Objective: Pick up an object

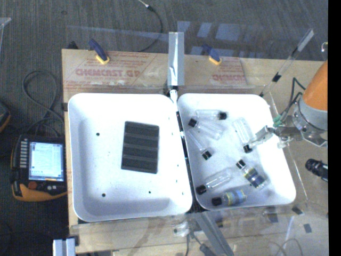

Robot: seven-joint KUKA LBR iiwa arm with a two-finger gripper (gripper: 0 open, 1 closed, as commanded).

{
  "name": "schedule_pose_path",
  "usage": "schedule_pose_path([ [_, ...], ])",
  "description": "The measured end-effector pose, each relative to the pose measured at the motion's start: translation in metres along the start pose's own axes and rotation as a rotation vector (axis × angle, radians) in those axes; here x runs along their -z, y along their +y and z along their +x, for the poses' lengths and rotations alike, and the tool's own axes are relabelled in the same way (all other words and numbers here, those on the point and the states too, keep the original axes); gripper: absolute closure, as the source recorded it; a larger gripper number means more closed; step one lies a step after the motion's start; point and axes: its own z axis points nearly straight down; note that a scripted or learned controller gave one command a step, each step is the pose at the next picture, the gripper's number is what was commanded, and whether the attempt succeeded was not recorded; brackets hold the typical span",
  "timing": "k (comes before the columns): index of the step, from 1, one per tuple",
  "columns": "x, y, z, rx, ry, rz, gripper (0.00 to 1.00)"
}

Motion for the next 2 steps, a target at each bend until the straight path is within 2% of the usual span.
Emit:
schedule_pose_path([
  [1, -0.065, -0.05, -0.003, 0.037, 0.002, 0.002, 0.0],
  [2, -0.096, -0.008, 0.014, 0.025, -0.003, -0.014, 0.0],
])
